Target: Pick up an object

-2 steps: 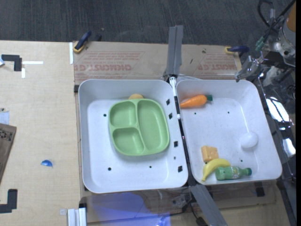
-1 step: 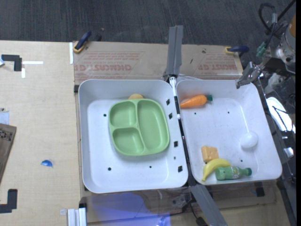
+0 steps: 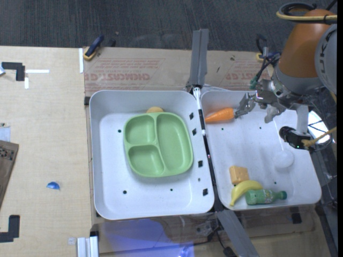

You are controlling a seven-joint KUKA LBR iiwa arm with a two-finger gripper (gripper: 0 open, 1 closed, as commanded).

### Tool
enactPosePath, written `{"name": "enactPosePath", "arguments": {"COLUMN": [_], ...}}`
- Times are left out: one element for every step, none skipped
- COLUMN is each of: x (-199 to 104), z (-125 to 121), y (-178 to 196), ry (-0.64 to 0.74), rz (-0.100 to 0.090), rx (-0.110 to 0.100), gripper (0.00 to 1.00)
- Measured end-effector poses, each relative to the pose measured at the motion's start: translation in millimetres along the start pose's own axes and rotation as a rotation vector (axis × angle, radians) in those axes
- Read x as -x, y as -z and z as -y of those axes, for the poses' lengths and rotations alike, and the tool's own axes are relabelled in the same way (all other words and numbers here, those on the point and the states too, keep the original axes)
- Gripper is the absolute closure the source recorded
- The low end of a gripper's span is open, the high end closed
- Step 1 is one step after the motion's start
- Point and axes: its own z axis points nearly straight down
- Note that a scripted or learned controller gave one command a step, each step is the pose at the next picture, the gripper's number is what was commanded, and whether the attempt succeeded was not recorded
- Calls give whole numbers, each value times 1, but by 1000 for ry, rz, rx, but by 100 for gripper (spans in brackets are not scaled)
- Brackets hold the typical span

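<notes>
Gripper (image 3: 242,107) at right bin's (image 3: 257,143) far end, fingers pinching the carrot's (image 3: 220,115) thick end. Cheese block (image 3: 239,174), banana (image 3: 244,189), green bottle (image 3: 265,196) near front. Green divided plate (image 3: 158,143) in left bin (image 3: 107,159).

Right bin (image 3: 300,189) centre open; carrot (image 3: 220,115) beside gripper (image 3: 256,107).

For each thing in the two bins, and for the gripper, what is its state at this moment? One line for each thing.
green divided plate: lying flat, right way up, in the left bin.
carrot: lying on its side at the right bin's upper left, beside the gripper.
banana: lying flat.
green bottle: lying on its side, touching the banana.
yellow block: resting flat, just above the banana.
gripper: low over the right bin, near the carrot's thick end.
</notes>
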Motion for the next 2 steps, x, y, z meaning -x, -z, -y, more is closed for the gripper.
{"name": "enactPosePath", "arguments": {"x": [3,-40], "z": [0,7], "y": [9,21], "ry": [-5,-124], "rz": [1,0], "rx": [0,1], "gripper": [100,100]}}
